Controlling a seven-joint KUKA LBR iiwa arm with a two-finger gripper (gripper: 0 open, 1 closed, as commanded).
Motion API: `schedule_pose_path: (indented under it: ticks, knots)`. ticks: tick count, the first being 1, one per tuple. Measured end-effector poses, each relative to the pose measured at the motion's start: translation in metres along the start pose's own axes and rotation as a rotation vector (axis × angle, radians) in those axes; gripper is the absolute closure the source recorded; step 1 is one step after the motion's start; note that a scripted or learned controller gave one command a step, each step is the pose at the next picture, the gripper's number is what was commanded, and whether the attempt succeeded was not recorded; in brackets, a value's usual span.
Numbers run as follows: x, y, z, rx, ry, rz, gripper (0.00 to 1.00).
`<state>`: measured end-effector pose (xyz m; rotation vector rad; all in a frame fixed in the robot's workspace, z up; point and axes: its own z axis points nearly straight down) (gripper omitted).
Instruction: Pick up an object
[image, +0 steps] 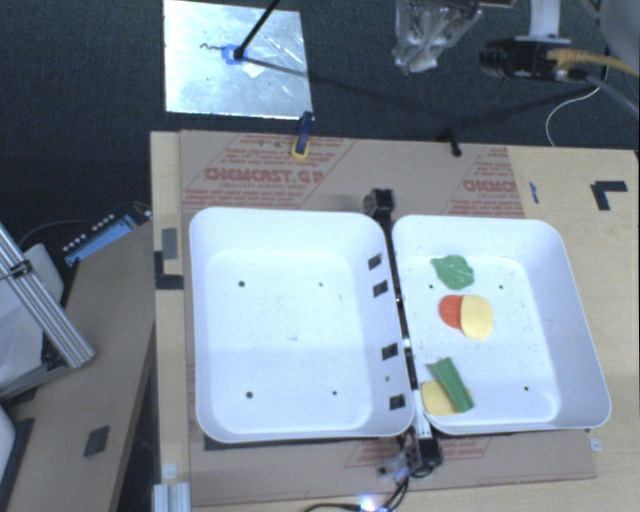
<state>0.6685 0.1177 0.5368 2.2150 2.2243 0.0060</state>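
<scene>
The right white bin (560, 300) holds several small objects. A green leaf-shaped piece (453, 269) lies near its upper left. Below it a red round piece (451, 309) touches a yellow round piece (478, 317). Near the bin's front left corner a green stick (452, 384) lies across a yellow lump (435, 400). My gripper (422, 45) hangs high at the top of the view, beyond the far edge of the bench and well away from both bins. It looks pale and blurred, with nothing seen in it.
The left white bin (290, 330) sits beside the right one, joined by black clips (385, 290). A shiny foil sheet (237, 58) lies on the dark floor at the top left. A yellow-blue clip (301, 140) sits at the bench's far edge. Cables (570, 60) run at the top right.
</scene>
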Motion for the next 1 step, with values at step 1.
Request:
schedule_pose_path:
  ticks: [1]
  knots:
    - [-0.0499, -0.0006, 0.0434, 0.005, -0.002, 0.005, 1.00]
